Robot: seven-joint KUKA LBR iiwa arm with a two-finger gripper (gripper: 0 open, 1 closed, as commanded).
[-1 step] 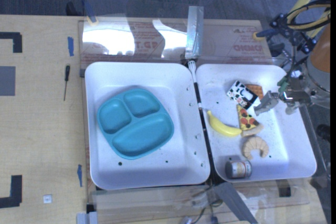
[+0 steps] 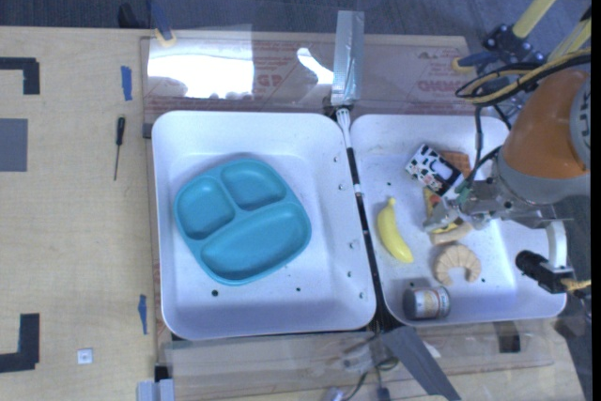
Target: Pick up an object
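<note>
In the right bin (image 2: 488, 296) lie a yellow banana (image 2: 394, 232), a tan croissant (image 2: 457, 262), a small metal can (image 2: 427, 301) on its side, and a black-and-white patterned box (image 2: 431, 166) with an orange item (image 2: 454, 161) behind it. My gripper (image 2: 457, 209) is low in the middle of this bin, just above the croissant and right of the banana. It hangs over a small pale object (image 2: 441, 222) that it partly hides.
The left bin (image 2: 178, 136) holds a blue divided plate (image 2: 243, 218). A clear plastic wall (image 2: 282, 61) stands behind both bins. Yellow and black cables (image 2: 507, 70) trail at the back right beside the arm's orange band (image 2: 554, 131).
</note>
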